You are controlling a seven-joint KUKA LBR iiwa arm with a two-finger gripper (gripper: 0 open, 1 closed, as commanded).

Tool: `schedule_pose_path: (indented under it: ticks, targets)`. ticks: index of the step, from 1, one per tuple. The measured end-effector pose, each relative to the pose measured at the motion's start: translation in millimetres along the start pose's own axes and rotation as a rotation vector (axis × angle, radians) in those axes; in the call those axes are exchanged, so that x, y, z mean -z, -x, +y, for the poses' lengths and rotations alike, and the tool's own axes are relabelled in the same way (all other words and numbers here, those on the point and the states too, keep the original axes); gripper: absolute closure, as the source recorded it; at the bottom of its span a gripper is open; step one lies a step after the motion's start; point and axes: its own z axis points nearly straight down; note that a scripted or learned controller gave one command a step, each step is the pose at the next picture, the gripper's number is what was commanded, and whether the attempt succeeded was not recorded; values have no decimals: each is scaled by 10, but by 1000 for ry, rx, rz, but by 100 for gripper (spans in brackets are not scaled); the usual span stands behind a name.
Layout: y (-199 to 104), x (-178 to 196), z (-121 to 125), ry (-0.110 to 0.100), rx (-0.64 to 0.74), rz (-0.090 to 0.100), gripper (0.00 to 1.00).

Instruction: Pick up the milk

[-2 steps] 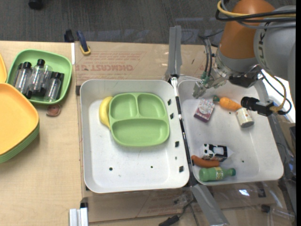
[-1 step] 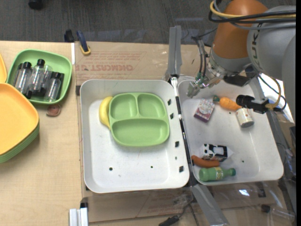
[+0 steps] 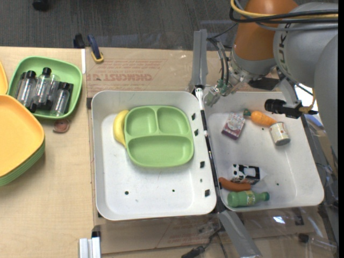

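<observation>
- Camera view sets the arm (image 3: 301, 31) over the far corner of the right bin (image 3: 301, 195), its grey bulk and orange band covering that corner and whatever may lie under it; the arm's right side runs out of the picture.
- Left bin (image 3: 107, 192) carries a green divided tray (image 3: 159, 136) with a yellow thing (image 3: 119, 127) tucked at its left edge, mostly hidden, so I cannot say what it is.
- Milk (image 3: 245, 172), a small black-and-white carton, lies near the front of the right bin, well apart from the claw (image 3: 217, 92), which hangs at the far left corner near the divider between the bins.
- Just in front of the milk lies a reddish sausage-like piece (image 3: 235, 184), seemingly touching it, and a green bottle (image 3: 246, 199) lies just beyond that. My worry is that a descent slightly off line clips the sausage or bottle, or closes on both and tips the carton.
- Carton looks low and flat; a grip across its wide face could slip off.
- A carrot (image 3: 262, 117), a small can (image 3: 279, 134) and a purple packet (image 3: 234, 126) sit between claw and milk, though a raised path should clear them.
- The claw is small and tangled with cables; I cannot tell how wide it stands or whether it has anything.
</observation>
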Motion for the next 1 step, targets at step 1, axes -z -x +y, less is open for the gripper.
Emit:
schedule_pose_path:
  ticks: [1]
  targets:
    - [-400, -4, 268, -1, 186, 2, 100]
